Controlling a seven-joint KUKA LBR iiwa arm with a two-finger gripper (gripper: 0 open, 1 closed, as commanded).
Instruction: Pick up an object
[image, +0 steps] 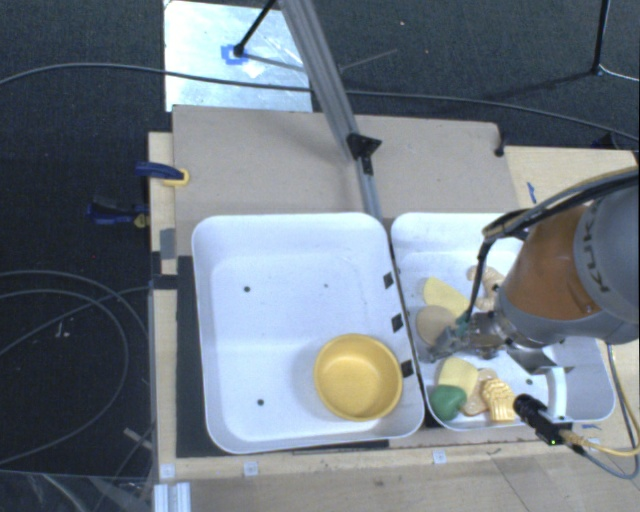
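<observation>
Okay, I see the grey arm w/ orange band (560, 275) reaching into the right white bin (600, 400). Its gripper (447, 343) sits low by the round tan piece (432, 322); can't tell the jaw state. Nearby lie a pale yellow wedge (443, 294), green lump (447, 401) and golden ridged toy (492, 393). A shallow yellow bowl (358, 375) rests in the left white bin (250, 260).

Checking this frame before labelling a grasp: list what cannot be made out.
- Gripper fingers: small and blurred in the camera view; open or shut is unclear.
- Right white bin: its right part hidden under the grey-and-orange arm.
- Small tan ridged object: too small to identify.
- Green rounded object: blurred; identity unclear.
</observation>
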